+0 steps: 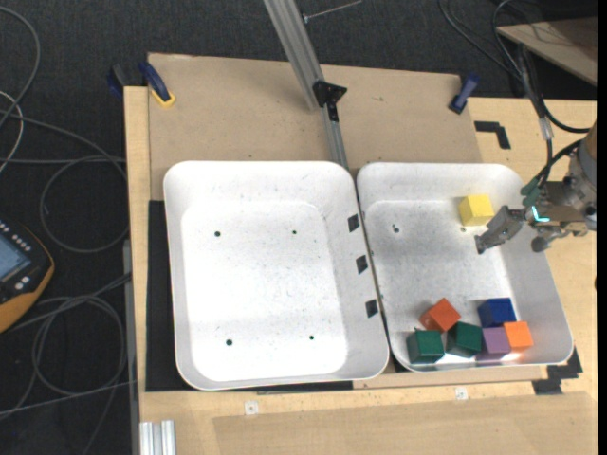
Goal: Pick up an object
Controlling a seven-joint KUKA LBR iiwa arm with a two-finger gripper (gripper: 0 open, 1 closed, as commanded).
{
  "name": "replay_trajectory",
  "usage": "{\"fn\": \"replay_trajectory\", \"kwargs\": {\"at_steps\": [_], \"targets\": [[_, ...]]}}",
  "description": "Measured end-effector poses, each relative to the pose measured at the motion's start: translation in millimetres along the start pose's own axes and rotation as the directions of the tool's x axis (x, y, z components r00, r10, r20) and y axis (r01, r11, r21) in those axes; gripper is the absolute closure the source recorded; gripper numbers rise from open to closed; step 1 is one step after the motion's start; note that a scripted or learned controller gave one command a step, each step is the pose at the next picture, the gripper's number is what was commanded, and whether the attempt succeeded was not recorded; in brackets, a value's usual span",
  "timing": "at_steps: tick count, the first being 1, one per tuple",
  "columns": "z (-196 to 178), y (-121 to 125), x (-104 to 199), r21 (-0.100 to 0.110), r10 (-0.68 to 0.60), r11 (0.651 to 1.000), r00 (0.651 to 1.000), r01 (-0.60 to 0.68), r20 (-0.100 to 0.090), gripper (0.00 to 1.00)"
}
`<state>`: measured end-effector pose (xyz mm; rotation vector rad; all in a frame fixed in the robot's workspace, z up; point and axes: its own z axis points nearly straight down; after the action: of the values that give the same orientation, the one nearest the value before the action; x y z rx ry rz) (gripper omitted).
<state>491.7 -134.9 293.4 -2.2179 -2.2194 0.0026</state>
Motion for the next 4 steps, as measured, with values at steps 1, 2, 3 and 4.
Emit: {"fn": "replay_trajectory", "kwargs": {"at_steps": [1,2,3,4], "targets": [[-1,1,0,-0.004,0.0,1.0,1.0,0.0,0.001,0.0],[56,6,8,0.003,0.0,1.0,1.0,0.0,-0.001,0.0],[107,15,12,0.003,0.0,1.0,1.0,0.0,-0.001,0.0],[155,10,5,0.004,0.002,1.0,1.0,-0.002,-0.001,0.0]]}}
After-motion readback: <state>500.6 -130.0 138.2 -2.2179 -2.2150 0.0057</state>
